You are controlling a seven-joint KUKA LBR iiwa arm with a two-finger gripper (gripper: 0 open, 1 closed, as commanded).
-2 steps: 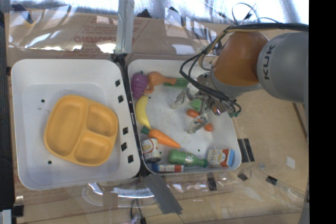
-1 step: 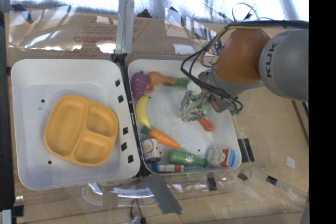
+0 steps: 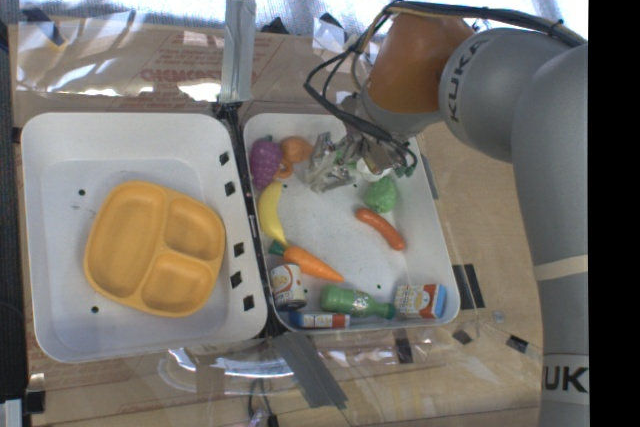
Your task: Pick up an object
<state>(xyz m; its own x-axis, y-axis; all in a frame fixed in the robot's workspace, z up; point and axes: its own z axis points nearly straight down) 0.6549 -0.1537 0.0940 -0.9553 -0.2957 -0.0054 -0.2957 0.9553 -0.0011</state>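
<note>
1. While the grey arm [image 3: 520,95] reaches in from the right, its gripper [image 3: 345,165] hangs low over the far part of the right bin [image 3: 432,215]; whether it is wide, narrow or gripping anything I cannot tell, since the metal parts blur together there.
2. Just beside the gripper, toward the bin's right edge, lies a green broccoli-like piece [image 3: 381,193]; near the far left corner sit a purple grape bunch [image 3: 265,158] and an orange fruit [image 3: 295,151], touching or nearly so.
3. Along the left edge a banana [image 3: 271,213] lies lengthwise; a carrot [image 3: 313,264] lies at a slant just nearer than it; a red-orange sausage-shaped piece [image 3: 381,228] lies toward the right edge.
4. Along the near edge stand a small can [image 3: 289,285], a green bottle [image 3: 355,302] on its side, a red-capped tube [image 3: 320,320] and a small carton [image 3: 419,299].
5. In the left bin [image 3: 50,145] a yellow divided plate [image 3: 153,247] rests near the middle.
</note>
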